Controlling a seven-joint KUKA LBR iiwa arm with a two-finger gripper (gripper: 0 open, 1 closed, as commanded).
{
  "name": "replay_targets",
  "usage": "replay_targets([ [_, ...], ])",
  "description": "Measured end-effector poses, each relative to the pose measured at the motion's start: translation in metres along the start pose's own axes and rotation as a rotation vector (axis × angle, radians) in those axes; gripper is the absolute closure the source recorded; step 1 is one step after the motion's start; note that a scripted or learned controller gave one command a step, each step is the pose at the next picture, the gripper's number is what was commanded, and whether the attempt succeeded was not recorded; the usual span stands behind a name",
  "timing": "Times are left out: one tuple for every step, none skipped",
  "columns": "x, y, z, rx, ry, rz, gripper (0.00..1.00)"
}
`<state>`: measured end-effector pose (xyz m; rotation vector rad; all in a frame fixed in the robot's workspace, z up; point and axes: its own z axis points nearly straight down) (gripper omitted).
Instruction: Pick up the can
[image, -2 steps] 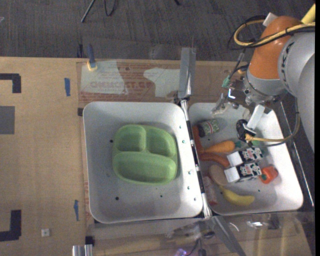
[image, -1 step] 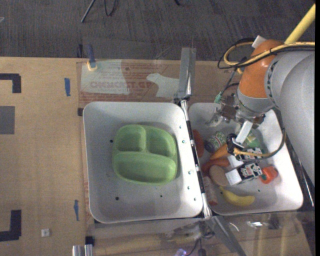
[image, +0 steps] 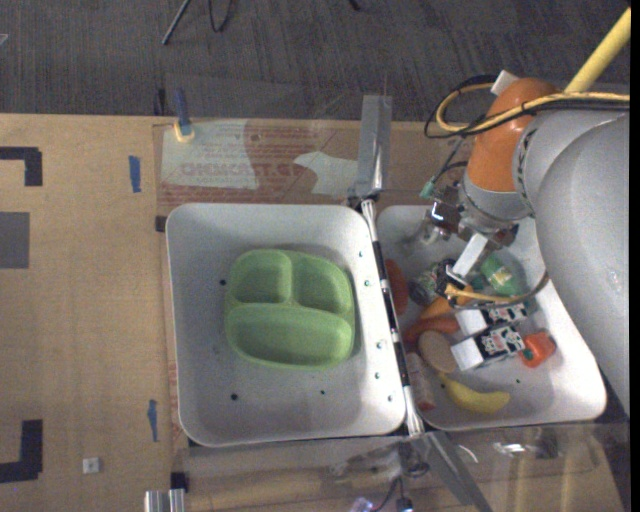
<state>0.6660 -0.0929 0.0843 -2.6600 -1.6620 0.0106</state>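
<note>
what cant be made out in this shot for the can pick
- The can: nothing in the right bin clearly reads as one; the items under the arm are small and crowded together.
- End effector: its tips merge with the clutter, so whether it holds anything cannot be told.
- Right bin's far right part: covered by the grey arm.
- Items near the banana: too blurred to identify.

green-topped can (image: 497, 272), partly hidden under the wrist, upper middle of right bin (image: 585, 395), pose unclear
</note>
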Motion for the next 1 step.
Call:
replay_targets([
  [0.0013,0.0018,-0.0092,-0.007,0.000,-0.003,1.00],
])
